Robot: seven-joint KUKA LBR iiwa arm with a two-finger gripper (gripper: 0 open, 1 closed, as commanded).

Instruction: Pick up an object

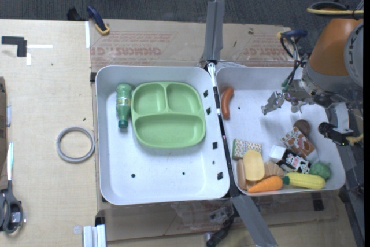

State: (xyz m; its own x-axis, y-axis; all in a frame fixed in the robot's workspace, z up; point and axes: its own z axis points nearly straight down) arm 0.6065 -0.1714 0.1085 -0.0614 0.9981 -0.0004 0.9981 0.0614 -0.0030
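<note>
My gripper (281, 104) hangs over the upper middle of the right bin (254, 81), fingers spread open with nothing between them. It is above bare bin floor, right of an orange-red sausage (226, 101) and up-left of a brown item (302, 126) and a printed snack packet (298, 142). Along the bin's front lie a cracker (247, 148), a pale yellow piece (253, 166), a carrot (266, 184), a yellow corn cob (306, 180), a green broccoli (321, 170) and a black-and-white box (296, 162).
The left bin (162, 185) holds a green divided plate (169, 114) and a green bottle (123, 104). On the bench to the left lie a tape ring (76, 143) and scissors (10, 208). A blue clamp (98, 19) sits at the back.
</note>
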